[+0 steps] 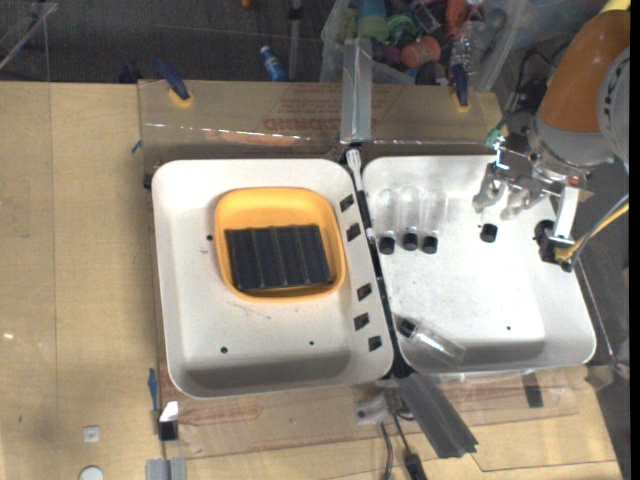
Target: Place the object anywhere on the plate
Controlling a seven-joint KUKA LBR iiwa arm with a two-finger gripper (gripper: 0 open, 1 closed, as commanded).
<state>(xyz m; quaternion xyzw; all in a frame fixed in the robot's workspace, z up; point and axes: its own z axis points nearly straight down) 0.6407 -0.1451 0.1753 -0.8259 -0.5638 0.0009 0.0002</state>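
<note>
Approach phase is judged in hand. Gripper [505,196] is poised at the right bin's [520,318] two o'clock corner; its opening cannot be determined. Clear bottles [408,218] lie at ten o'clock. Grasping, then transfer toward plate [277,206], is required.

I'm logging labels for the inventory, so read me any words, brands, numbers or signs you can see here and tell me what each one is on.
Cardboard sheet behind the bins: faint reddish print, too blurred to read.
Yellow plate with its dark ribbed insert: no text.
Clear bottles with black caps in the right bin: no label legible.
Gripper: no marking legible.
Nothing here can be read.
</note>
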